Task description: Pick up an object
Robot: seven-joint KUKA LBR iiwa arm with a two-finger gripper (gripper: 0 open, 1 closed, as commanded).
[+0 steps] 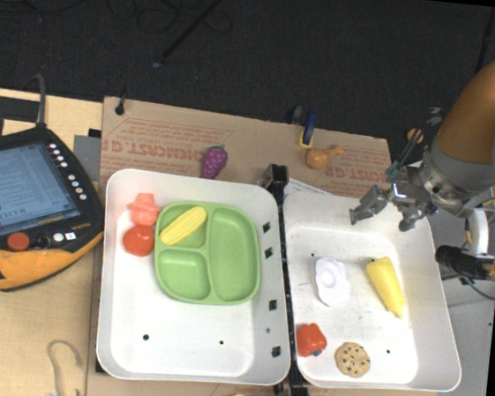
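Camera view: jaws (389, 209) spread open, holding nothing, above the right bin's (443, 321) far edge, yellow banana (386, 285) below them.

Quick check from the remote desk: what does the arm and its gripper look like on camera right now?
The arm has a bulky orange section over a grey wrist housing. Thin dark cables run beside the wrist. The gripper is small, dark grey metal with two short fingers.
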